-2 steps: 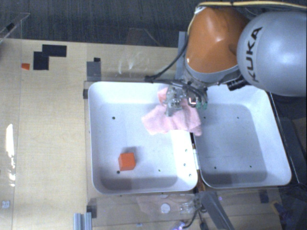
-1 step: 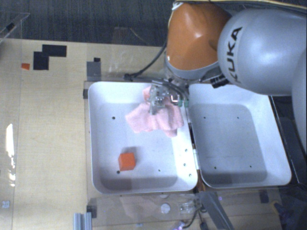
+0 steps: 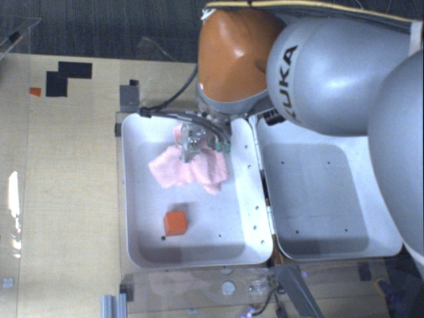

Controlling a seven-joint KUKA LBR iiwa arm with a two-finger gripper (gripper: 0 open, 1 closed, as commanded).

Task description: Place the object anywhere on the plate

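Object and plate are both hard to pin down — the left bin (image 3: 139, 197) holds a crumpled pink cloth (image 3: 189, 167) near its upper middle and a small orange block (image 3: 175, 223) lying apart from it toward the lower edge, and nothing that reads clearly as a plate. The gripper (image 3: 194, 144) hangs directly over the top of the pink cloth, seemingly touching or pressing into it, so my judgement is that the cloth is what is being gone for and that the task is at the grasp stage at best: nothing looks lifted, nothing has been set down anywhere new, and the right bin (image 3: 311, 244) shows bare white floor. Whether the pincer is apart or closed on the fabric I cannot tell — the wrist and cabling sit over it and the tips blur into the cloth folds. The arm's orange band (image 3: 232, 52) and grey body hide the upper rims of both bins, and part of the cloth lies under the tool.
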